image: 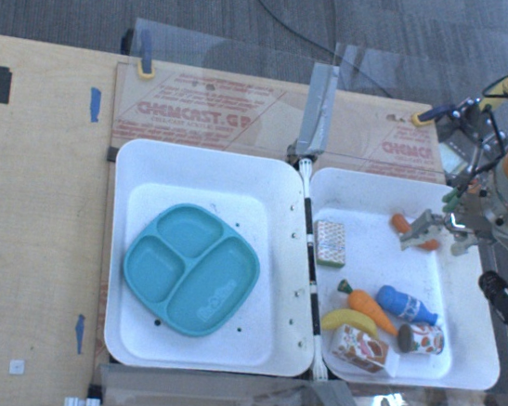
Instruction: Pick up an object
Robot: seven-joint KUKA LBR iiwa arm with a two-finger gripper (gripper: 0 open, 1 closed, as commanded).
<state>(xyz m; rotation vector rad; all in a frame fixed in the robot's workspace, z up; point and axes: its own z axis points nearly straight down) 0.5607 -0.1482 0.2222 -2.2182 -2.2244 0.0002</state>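
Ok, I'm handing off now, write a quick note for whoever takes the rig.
Gripper: low over the right bin's upper part, by a small orange item; grasp unclear.
Right bin: sponge-like patterned block, toy carrot, blue bottle, banana, small carton, small can.
Left bin: teal divided plate.
Done: nothing visibly lifted.
Left: grasp and lift one object.

you've got red lettering on the clear sheet (pixel 212 115) behind the left bin (pixel 136 171); it reads roughly "chemcast gp", seen mirrored. the same red print repeats on the sheet behind the right bin (pixel 484 370), too broken to spell out. the small packets' printing is too tiny to read.
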